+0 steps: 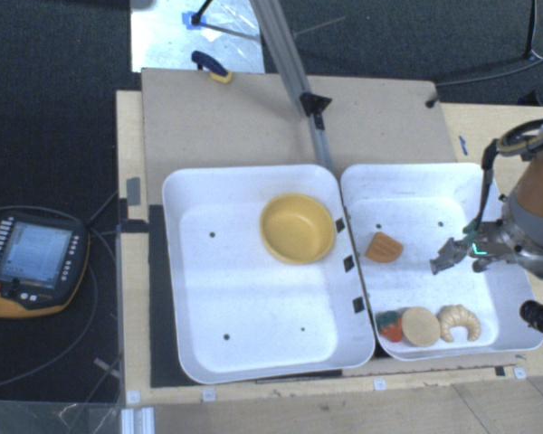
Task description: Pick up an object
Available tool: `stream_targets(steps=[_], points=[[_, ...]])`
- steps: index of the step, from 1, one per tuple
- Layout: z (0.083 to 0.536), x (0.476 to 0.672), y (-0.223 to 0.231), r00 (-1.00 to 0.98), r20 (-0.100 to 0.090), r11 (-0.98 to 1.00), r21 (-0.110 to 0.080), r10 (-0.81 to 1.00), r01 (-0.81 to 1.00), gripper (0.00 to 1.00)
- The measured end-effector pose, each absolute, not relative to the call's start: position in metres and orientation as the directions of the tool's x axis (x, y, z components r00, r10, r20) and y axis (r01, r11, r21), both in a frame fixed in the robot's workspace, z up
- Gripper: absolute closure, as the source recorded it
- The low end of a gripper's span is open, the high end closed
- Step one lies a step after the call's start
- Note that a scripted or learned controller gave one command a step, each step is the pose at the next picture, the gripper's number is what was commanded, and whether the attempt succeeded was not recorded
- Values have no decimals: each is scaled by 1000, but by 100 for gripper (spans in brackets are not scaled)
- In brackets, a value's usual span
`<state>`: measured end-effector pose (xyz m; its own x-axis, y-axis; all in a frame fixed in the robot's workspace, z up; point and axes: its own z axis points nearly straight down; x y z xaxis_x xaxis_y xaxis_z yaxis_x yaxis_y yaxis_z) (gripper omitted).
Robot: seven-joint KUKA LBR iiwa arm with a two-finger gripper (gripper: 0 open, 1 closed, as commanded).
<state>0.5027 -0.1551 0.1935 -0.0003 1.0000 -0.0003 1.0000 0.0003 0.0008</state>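
gripper [445, 259] hangs between orange wedge [384, 248] and croissant [460, 322].

arm [536, 193]: cut off by the right edge
hand [445, 259]: too small and dark to tell its fingers apart
red-and-green item [391, 325]: partly hidden behind the round biscuit [421, 326]

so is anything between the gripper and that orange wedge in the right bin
Nothing visible. The gripper is over the right bin, with the orange wedge to its left in the view, and only bare white floor lies between them. The croissant, round biscuit and red-green piece sit nearer the front wall, off that line.
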Motion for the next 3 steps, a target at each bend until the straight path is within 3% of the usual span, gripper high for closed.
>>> stream_targets(steps=[1, 3], points=[[193, 503, -155, 0, 0, 0, 1, 1000, 1000, 0], [90, 505, -164, 0, 1, 0, -3, 1000, 1000, 0]])
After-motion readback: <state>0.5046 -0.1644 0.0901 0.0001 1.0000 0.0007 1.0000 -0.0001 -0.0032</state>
